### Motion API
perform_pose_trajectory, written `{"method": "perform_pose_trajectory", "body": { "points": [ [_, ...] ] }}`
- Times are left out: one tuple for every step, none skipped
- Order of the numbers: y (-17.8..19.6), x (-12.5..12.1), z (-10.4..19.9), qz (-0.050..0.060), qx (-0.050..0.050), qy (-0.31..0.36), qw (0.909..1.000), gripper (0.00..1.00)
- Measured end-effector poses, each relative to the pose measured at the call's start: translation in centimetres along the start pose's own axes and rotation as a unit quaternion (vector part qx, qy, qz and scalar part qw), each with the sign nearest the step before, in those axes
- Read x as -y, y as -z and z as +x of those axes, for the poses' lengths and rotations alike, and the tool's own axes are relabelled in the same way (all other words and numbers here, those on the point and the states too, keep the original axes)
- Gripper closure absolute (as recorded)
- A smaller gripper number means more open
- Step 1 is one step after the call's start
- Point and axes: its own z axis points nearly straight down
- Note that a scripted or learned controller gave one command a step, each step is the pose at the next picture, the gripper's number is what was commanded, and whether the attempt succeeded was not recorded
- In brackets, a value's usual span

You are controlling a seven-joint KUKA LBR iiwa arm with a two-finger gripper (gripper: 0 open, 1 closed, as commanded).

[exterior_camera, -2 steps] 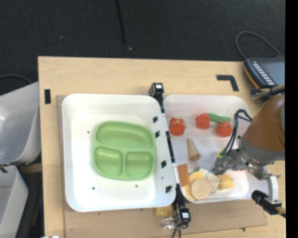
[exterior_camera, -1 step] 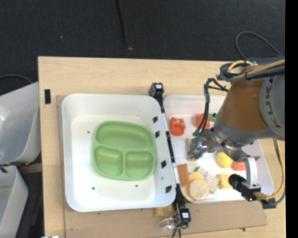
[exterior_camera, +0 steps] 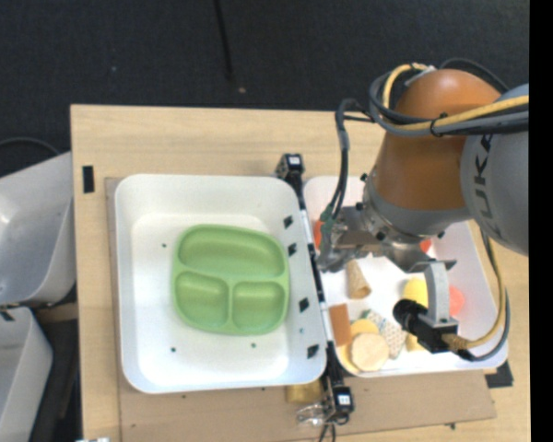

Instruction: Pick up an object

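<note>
Your gripper (exterior_camera: 350, 247) hangs low over the right bin (exterior_camera: 475, 353) — whether it holds anything cannot be told. Below it lie a cork (exterior_camera: 357, 280), a round wooden disc (exterior_camera: 369, 351) and a yellow piece (exterior_camera: 414, 290) — the green divided plate (exterior_camera: 230, 278) sits in the left bin (exterior_camera: 138, 339)

Left bin (exterior_camera: 129, 274): I see one green divided tray (exterior_camera: 230, 279) in the middle, with open white floor on all sides of it. Right bin (exterior_camera: 493, 274): crowded. The arm (exterior_camera: 433, 155) covers its far half, and the near floor holds a tan cylinder (exterior_camera: 357, 280), a round wooden disc (exterior_camera: 369, 350), a yellow piece (exterior_camera: 415, 290) and an orange piece (exterior_camera: 456, 297). The dividing rims (exterior_camera: 309, 265) carry black clips.
</note>
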Motion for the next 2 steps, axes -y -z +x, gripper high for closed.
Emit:
{"method": "perform_pose_trajectory", "body": {
  "points": [
    [12.9,-0.1,4.1,-0.003,0.000,-0.002,1.0000,1.00],
    [11.1,-0.1,5.4,0.005,0.002,-0.004,1.0000,1.00]
  ]
}}
